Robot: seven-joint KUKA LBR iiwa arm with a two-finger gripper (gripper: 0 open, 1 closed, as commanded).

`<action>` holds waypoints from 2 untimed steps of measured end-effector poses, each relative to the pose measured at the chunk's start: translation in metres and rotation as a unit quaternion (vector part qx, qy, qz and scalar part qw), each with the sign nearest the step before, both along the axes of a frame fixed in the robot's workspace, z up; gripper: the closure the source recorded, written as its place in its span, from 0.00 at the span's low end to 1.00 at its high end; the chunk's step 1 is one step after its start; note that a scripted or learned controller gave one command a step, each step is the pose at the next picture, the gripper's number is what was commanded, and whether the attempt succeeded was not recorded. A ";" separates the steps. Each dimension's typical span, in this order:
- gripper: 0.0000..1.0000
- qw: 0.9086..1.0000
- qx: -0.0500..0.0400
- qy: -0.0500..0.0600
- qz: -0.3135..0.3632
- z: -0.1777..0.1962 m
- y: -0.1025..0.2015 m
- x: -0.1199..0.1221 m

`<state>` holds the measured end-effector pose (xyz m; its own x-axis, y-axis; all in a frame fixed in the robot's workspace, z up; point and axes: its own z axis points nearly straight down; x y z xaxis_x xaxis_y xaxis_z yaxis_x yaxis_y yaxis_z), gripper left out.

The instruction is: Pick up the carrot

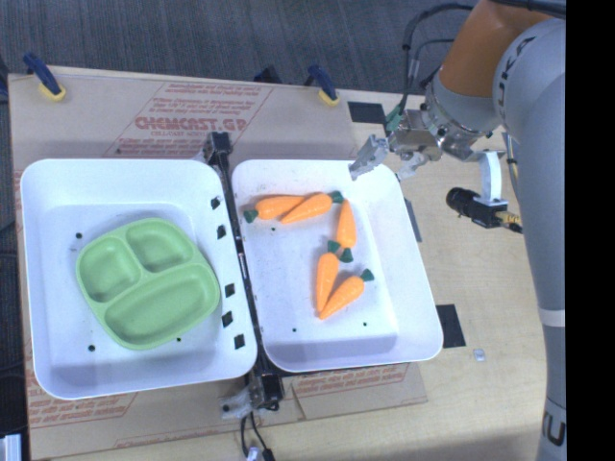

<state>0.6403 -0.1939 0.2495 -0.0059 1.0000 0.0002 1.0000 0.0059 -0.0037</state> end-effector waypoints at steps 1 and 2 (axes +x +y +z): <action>0.00 1.000 0.001 0.002 0.000 -0.141 -0.016 -0.009; 1.00 1.000 0.001 0.001 0.002 -0.129 -0.016 -0.008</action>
